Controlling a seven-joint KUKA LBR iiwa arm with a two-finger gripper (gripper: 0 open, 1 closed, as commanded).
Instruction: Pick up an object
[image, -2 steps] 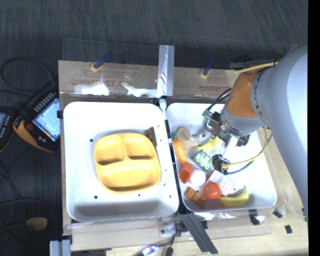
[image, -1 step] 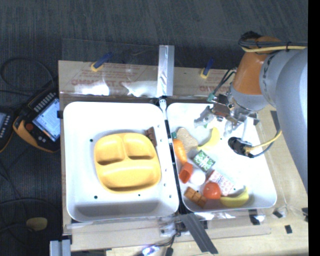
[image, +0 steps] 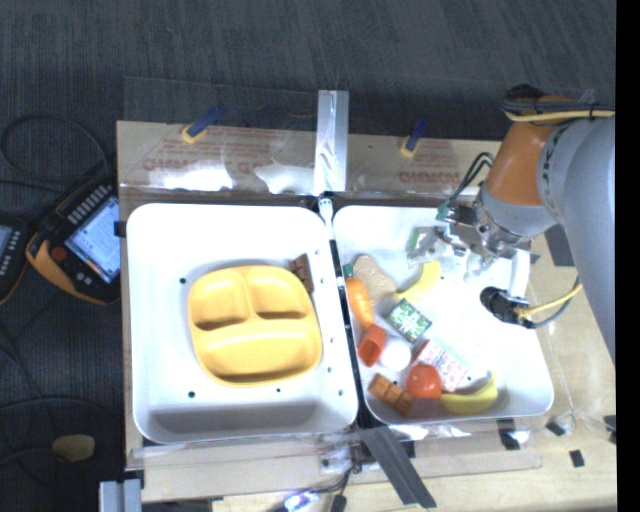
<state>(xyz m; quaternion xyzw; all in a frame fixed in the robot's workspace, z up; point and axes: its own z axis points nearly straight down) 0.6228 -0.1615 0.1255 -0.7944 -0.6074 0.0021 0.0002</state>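
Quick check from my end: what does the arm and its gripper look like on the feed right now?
The arm is a thick, rounded grey tube with an orange band just above the wrist. Below the band sits a cluster of metal and black parts that carries the gripper. A yellow cable loops out beside a black fitting on the wrist.

The grey arm (image: 585, 190) comes in from the right, its orange band (image: 518, 175) just above the wrist. The wrist bends down and leftward, and the claw (image: 447, 238) hangs low at its end, pointing left. Cables trail beside the wrist.
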